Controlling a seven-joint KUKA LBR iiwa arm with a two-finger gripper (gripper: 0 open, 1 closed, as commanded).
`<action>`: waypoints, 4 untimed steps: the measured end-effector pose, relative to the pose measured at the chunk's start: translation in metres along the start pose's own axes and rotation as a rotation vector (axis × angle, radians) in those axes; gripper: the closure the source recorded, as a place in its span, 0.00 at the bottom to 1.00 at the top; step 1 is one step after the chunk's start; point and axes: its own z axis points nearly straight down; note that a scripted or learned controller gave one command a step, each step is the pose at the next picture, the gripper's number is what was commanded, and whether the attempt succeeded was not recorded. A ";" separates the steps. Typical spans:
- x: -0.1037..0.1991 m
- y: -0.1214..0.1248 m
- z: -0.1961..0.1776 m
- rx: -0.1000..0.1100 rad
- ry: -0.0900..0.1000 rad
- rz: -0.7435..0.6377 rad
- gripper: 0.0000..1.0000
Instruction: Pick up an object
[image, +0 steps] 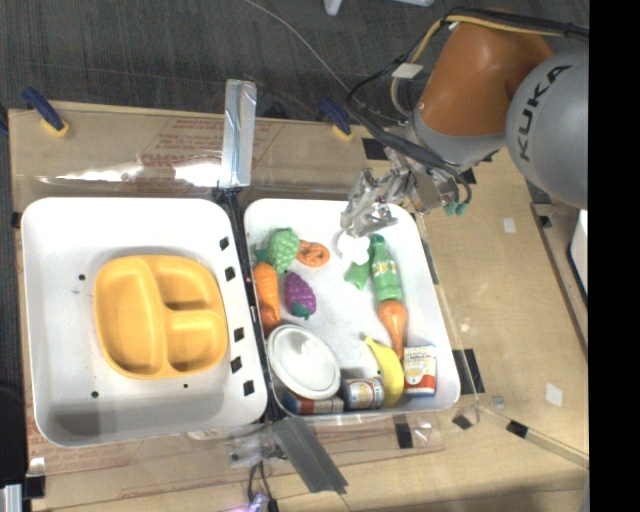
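Object: green bottle (383, 268) is lying in the right bin (431, 290), just below the gripper
Gripper (362, 217): is hovering over the bin's far edge, fingers' spread impossible to tell
Left bin (50, 300): is holding a yellow tray (160, 313)

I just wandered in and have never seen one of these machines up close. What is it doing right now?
A grey and orange robot arm reaches in from the right. Its gripper hangs over the far end of the right bin, just above a green bottle, holding nothing I can see. That bin also holds toy carrots, grapes, a banana and cans. The left bin holds a yellow divided tray.
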 end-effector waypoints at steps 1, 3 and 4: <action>-0.001 0.000 -0.011 0.002 -0.003 -0.003 1.00; 0.005 -0.054 -0.038 0.004 -0.004 0.232 1.00; 0.038 -0.015 0.059 -0.003 0.005 0.077 1.00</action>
